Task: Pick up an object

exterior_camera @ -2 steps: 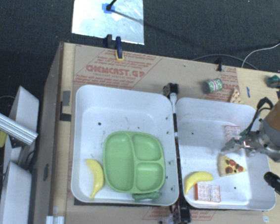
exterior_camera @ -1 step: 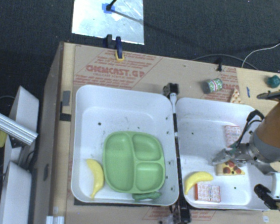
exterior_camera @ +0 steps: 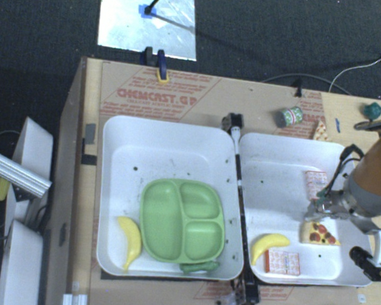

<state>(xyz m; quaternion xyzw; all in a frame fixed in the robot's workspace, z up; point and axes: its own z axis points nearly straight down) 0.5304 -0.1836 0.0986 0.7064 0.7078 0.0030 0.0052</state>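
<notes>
My gripper (exterior_camera: 320, 208) hangs over the right side of the right bin (exterior_camera: 271, 157), reaching in from the right. Its tip is just above a pizza-slice toy (exterior_camera: 321, 234) lying on the bin floor, and I see nothing held in it. A pale pink box (exterior_camera: 314, 181) lies just behind the gripper. Near the front of the same bin, a yellow banana (exterior_camera: 268, 244) lies beside a small red and white box (exterior_camera: 282, 261).
The left bin (exterior_camera: 130, 142) holds a green divided plate (exterior_camera: 183, 221) and a second banana (exterior_camera: 129, 241) at its front left. On the bench behind the right bin sit a small green can (exterior_camera: 291, 116) and a teal object (exterior_camera: 373, 110).
</notes>
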